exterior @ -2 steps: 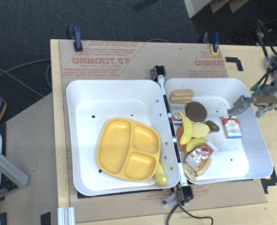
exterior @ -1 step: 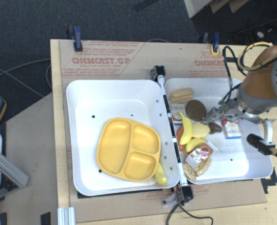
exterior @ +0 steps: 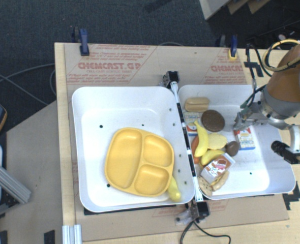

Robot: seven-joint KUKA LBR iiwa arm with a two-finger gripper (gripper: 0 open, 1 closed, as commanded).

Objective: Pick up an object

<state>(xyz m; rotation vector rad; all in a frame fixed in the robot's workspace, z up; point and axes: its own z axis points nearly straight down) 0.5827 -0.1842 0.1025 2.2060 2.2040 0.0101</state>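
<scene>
Bench edge nearest you: a black clip (exterior: 199,209) sits at the front where the two bins meet, with a cable trailing off below it.
Left bin (exterior: 89,136): you've got a yellow divided plate (exterior: 139,161) lying flat in it, three compartments showing, and a small yellow piece (exterior: 173,191) just beside the plate's near right corner, against the bin wall.
Right bin (exterior: 272,179): this is where your pickable objects are, all crowded toward its left side.
Front of the pile: a packaged snack with a red label (exterior: 216,170) lies closest to you, tilted, touching the banana above it.
Middle of the pile: a yellow banana (exterior: 203,142) curves up along the left wall, a small dark brown round piece (exterior: 232,148) sits just right of it, and a white carton with red and blue print (exterior: 245,138) lies flat a little further right.
Back of the pile: a brown round disc (exterior: 212,121) rests above the banana, and a tan bread-roll shape (exterior: 197,104) lies beyond it near the far wall.
Gripper (exterior: 243,120): you see it low over the right bin, just above the carton and right of the brown disc; whether its fingers are apart or closed, and whether anything is in them, can't be told from here.
Arm: the grey body with the orange band (exterior: 286,85) comes in from the right.
Far edge: two blue clamps (exterior: 83,38) pin the board at the back.
</scene>
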